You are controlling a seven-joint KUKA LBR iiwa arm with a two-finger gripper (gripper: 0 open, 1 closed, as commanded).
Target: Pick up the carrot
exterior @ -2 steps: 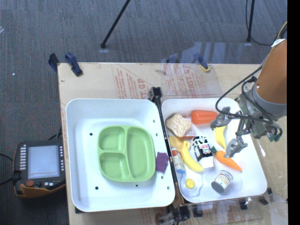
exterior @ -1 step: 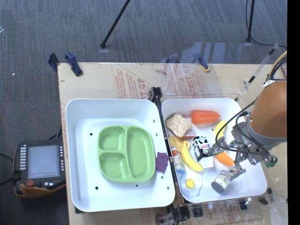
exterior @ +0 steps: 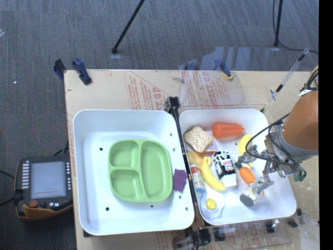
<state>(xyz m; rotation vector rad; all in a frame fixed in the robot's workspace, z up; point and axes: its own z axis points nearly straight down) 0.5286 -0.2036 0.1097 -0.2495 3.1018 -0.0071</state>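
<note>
The carrot (exterior: 227, 130), orange and tapered, lies on its side at the back of the right bin (exterior: 283, 204), pointing right. My gripper (exterior: 258, 183) hangs over the front right part of that bin, well in front of the carrot and apart from it. A smaller orange piece (exterior: 247, 174) sits just left of the gripper, and a grey cylindrical thing (exterior: 248, 197) lies under it. I cannot make out whether either one is between the gripper's tips. The orange-banded arm (exterior: 307, 121) comes in from the right.
The right bin also holds a banana (exterior: 210, 173), a tan cracker-like piece (exterior: 197, 138), a cow-patterned carton (exterior: 225, 165), a fried egg (exterior: 210, 204) and a yellow piece (exterior: 243, 144). The left bin (exterior: 88, 139) holds a green divided plate (exterior: 140, 171) and a purple piece (exterior: 179, 180).
</note>
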